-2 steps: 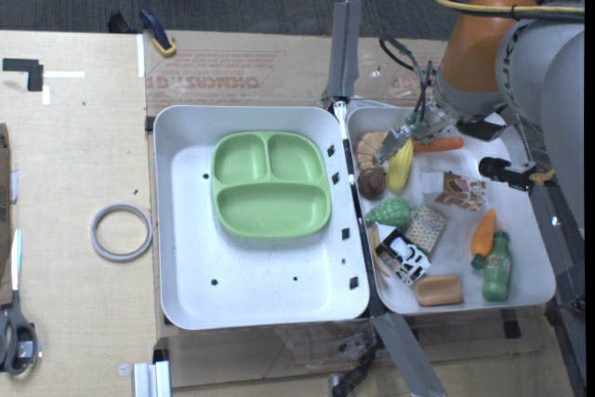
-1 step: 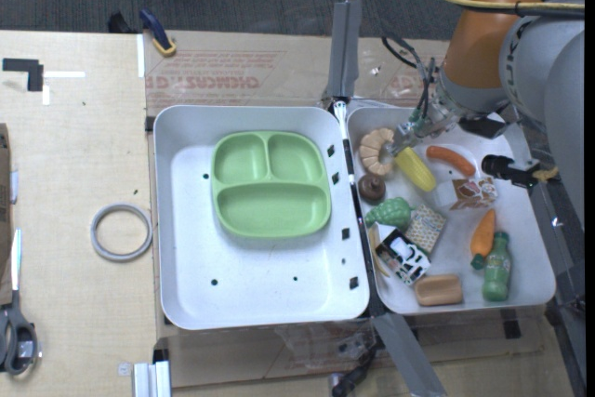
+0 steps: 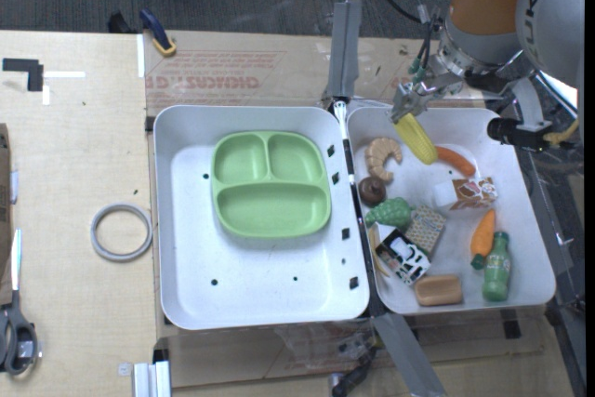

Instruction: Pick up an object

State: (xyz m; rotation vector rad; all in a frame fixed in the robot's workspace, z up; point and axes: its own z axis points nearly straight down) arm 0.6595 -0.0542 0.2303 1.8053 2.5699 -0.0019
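Two bins (image 3: 177, 228), jaws (image 3: 409, 103) gripping corn (image 3: 416, 138)

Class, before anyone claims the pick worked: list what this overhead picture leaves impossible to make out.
- Gripper over the corn cob: the fingers are too small and cluttered to show contact.
- Black-and-white pack: its print is too small to read.
- Scissors: cut off by the left edge.

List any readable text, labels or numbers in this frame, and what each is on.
Red print on the cardboard sheet: upside down, too blurred to read.
Small carton: printing too small to read.
Black-and-white card: marks unreadable.
Green bottle: label unreadable.
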